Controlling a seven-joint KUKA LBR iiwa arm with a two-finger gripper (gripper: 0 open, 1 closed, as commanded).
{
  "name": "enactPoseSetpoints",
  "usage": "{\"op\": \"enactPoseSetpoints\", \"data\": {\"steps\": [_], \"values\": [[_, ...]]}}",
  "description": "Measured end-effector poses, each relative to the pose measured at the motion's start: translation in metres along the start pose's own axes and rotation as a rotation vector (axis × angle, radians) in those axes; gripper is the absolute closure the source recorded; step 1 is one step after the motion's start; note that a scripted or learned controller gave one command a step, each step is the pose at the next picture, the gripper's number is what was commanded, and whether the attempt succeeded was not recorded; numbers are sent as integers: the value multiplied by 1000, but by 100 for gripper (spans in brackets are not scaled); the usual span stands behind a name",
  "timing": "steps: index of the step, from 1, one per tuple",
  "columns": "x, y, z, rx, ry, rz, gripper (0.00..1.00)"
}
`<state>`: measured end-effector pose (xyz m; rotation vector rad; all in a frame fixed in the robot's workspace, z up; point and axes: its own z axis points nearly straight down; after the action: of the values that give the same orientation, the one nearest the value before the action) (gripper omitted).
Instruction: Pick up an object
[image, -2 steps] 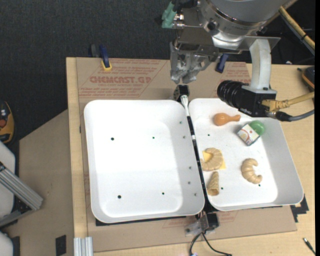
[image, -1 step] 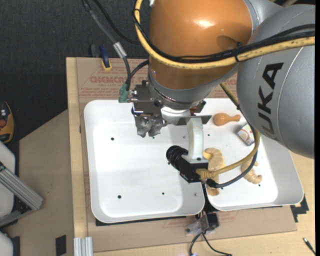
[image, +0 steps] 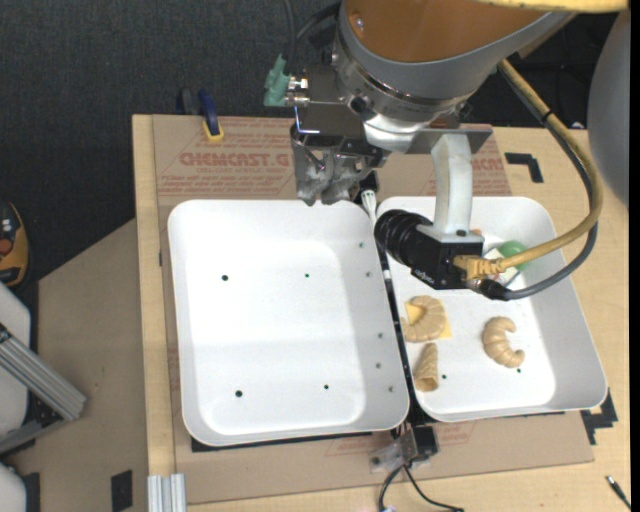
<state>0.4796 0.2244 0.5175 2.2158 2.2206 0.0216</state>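
Three tan, croissant-shaped pieces lie in the right bin (image: 560, 390): one (image: 425, 318) near its left wall on a yellowish patch, a smaller one (image: 427, 365) just below it, and a curled one (image: 502, 340) further right. A green object (image: 512, 250) peeks out behind the arm's cabling at the bin's back. My gripper (image: 330, 183) hangs over the far rim of the left bin (image: 270, 330), near the divide between the bins, well away from the tan pieces. I see nothing in it.
A black cylindrical fitting (image: 415, 250) with a yellow cable (image: 545, 245) juts from the arm over the right bin's back left part. A blue and yellow clamp (image: 208, 115) sits at the board's far edge.
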Motion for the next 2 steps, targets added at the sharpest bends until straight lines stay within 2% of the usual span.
{"op": "enactPoseSetpoints", "data": {"steps": [1,2], "values": [[-1,-3,117,24,-12,3,100],[0,0,-27,-4,2,0,100]]}}
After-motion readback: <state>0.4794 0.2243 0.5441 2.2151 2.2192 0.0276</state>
